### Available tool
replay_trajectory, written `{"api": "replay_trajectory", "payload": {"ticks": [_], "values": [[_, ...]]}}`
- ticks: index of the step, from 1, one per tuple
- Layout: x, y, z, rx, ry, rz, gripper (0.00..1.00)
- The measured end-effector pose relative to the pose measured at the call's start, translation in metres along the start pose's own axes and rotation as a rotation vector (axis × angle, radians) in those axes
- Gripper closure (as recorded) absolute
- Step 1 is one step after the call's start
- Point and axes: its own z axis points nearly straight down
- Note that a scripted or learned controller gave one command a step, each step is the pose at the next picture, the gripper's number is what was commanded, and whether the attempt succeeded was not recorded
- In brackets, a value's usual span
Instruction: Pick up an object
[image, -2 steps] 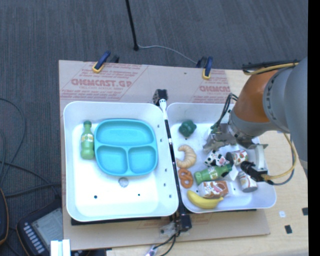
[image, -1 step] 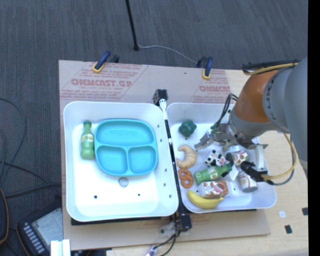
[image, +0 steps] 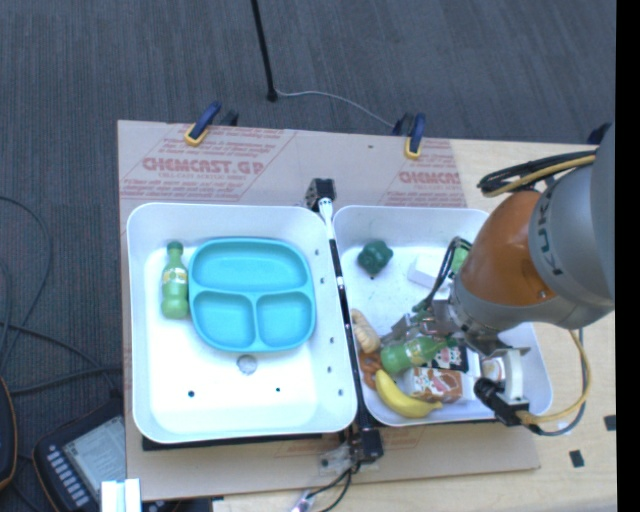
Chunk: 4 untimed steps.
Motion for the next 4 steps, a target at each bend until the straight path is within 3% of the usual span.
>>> {"api": "replay_trajectory", "payload": {"ticks": [1,2,3,4], "values": [[0.0,0.001,-0.01,0.0,0.001,0.001,1.0],[-0.004,0.103,0.001,0.0,0.002,-0.002,1.0],[-0.016,0.16,-0.022,0.011,0.003,-0.003,1.0],[-0.093,0.132,-0.04,0.013,0.002,-0.001,1.0]]}}
